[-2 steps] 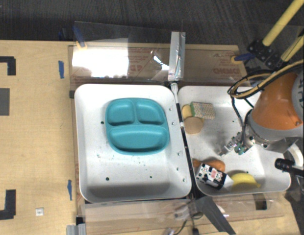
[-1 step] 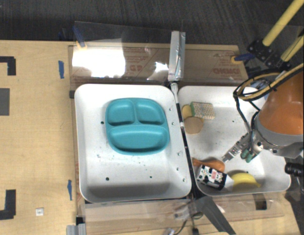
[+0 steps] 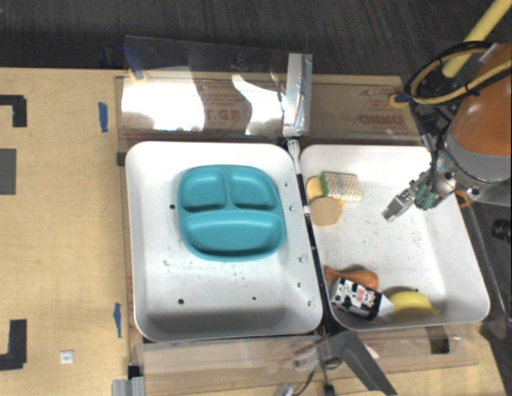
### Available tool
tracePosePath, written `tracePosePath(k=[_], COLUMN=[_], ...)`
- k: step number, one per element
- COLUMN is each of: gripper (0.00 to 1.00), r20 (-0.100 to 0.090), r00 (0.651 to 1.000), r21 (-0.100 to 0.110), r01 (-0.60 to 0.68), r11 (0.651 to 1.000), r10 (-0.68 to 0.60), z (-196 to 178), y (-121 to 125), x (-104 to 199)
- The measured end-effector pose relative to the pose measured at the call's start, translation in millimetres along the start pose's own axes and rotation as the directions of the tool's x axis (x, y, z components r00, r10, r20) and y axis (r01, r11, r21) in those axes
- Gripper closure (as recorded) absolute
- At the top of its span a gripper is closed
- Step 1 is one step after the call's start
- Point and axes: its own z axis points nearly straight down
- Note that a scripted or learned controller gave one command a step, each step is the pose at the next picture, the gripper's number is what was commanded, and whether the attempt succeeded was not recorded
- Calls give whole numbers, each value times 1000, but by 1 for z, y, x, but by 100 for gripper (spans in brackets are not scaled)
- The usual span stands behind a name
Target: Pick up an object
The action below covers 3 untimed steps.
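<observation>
- Two white bins are seen side by side: the left bin [image 3: 157,304] lies well to the left of the jaws, and the right bin [image 3: 454,262] lies under them.
- A teal divided plate [image 3: 231,210] is seen flat in the left bin, far left of the jaws.
- A yellow-and-white sponge [image 3: 337,186] is found at the right bin's far left corner, left of the jaws, touching a tan round piece [image 3: 325,212] just in front of it.
- An orange item [image 3: 353,276], a black-and-white item [image 3: 356,299] and a yellow item [image 3: 410,303] are grouped along the right bin's near wall, below and left of the jaws, well apart from them.
- The gripper [image 3: 395,209] is held over bare bin floor, tilted down to the left; nothing is seen between its tips, and whether the jaws are apart or together cannot be told.
</observation>
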Motion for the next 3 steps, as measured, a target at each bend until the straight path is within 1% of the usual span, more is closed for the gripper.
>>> tracePosePath(k=[1, 2, 3], gripper=[0, 0, 0], r20=[-3, -8, -1], r00=[1000, 999, 998], r21=[5, 11, 1], r01=[-1, -41, 60], r11=[1000, 999, 998], r10=[1, 41, -60], z=[3, 95, 152], y=[-1, -34, 32], x=[0, 15, -64])
